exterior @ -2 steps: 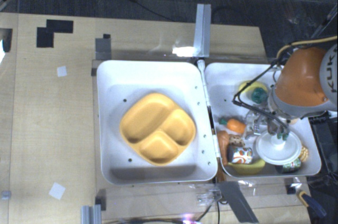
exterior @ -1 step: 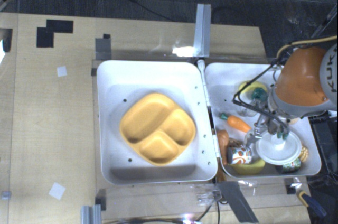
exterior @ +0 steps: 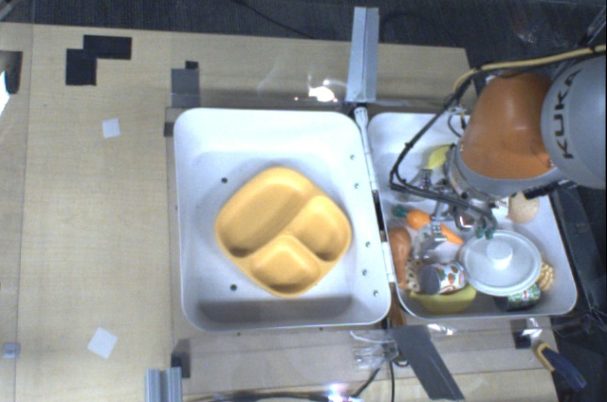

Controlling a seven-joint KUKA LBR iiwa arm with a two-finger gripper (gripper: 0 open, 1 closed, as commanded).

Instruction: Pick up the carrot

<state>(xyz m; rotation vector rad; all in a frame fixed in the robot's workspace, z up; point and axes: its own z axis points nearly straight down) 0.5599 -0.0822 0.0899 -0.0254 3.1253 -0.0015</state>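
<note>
Claw (exterior: pixel 446 228): you are seeing it hanging low in the right bin (exterior: pixel 567 296); I cannot tell its state.
Carrot (exterior: pixel 400 250): lying just beside the claw.
Progress: lift is not yet done.

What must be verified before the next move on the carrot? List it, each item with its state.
1. Carrot found: ok, in the right bin, near its left wall.
2. Gripper above the right bin: ok, close beside the carrot.
3. Carrot gripped: cannot tell, the wrist hides the contact.
4. Space around the carrot: not ok, a brownish-orange item lies right next to it.
5. White bowl away from the gripper: not ok, it sits close by.
</note>
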